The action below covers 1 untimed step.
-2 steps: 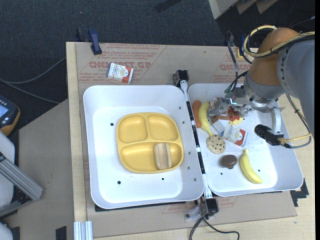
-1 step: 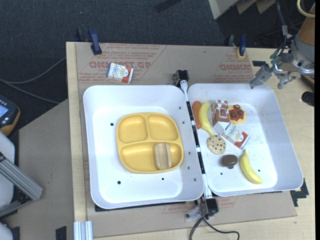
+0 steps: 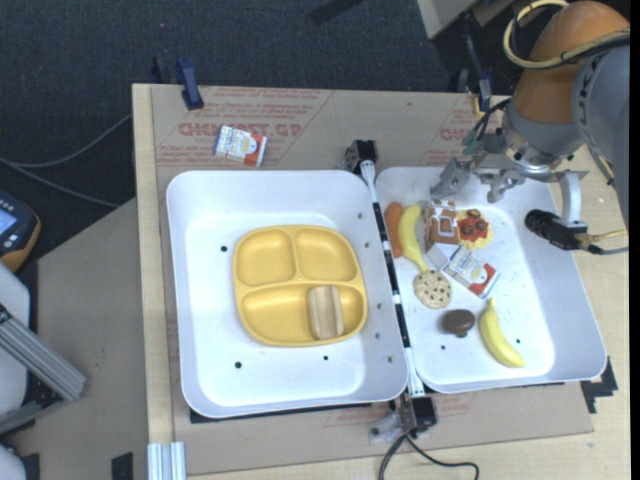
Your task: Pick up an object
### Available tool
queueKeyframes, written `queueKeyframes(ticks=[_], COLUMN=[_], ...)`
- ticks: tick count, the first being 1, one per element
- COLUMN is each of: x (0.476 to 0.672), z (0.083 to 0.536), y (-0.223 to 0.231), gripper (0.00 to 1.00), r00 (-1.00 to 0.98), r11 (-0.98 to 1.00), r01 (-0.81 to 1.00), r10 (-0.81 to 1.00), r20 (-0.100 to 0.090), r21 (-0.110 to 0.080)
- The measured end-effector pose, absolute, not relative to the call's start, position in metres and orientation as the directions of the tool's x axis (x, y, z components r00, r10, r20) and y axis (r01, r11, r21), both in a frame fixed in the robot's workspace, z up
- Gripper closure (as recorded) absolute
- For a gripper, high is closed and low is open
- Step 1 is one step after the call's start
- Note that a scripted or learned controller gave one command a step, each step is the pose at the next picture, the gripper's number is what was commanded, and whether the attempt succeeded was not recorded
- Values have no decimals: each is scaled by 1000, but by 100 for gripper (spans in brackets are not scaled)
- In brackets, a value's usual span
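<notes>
The right bin point(image 3: 560, 298) holds an orange carrot point(image 3: 394, 216), a small yellow banana point(image 3: 411, 236), a brown and red toy food piece point(image 3: 456, 226), a white and red packet point(image 3: 470, 269), a speckled cookie point(image 3: 432, 289), a brown round piece point(image 3: 458, 321) and a larger banana point(image 3: 498, 336). My gripper point(image 3: 472, 182) hangs over the far edge of this bin, just above the toy food piece. Its fingers are spread open with nothing between them.
The left bin point(image 3: 200, 228) carries a yellow divided plate point(image 3: 290, 258) with a tan bread piece point(image 3: 324, 311) in its front compartment. A small white and red box point(image 3: 240, 145) lies on the bench behind the left bin, near a blue clamp point(image 3: 187, 83).
</notes>
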State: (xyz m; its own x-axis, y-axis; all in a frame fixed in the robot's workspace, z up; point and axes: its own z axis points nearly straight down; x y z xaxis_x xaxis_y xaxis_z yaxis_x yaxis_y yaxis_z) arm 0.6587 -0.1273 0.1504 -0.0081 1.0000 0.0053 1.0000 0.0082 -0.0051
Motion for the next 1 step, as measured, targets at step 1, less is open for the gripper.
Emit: queueKeyframes(ticks=[1], x=[665], z=[86], y=[-93], gripper=[0], r00=[-3], r11=[3], r01=[1000], r10=[1000], r20=[5], r21=[6])
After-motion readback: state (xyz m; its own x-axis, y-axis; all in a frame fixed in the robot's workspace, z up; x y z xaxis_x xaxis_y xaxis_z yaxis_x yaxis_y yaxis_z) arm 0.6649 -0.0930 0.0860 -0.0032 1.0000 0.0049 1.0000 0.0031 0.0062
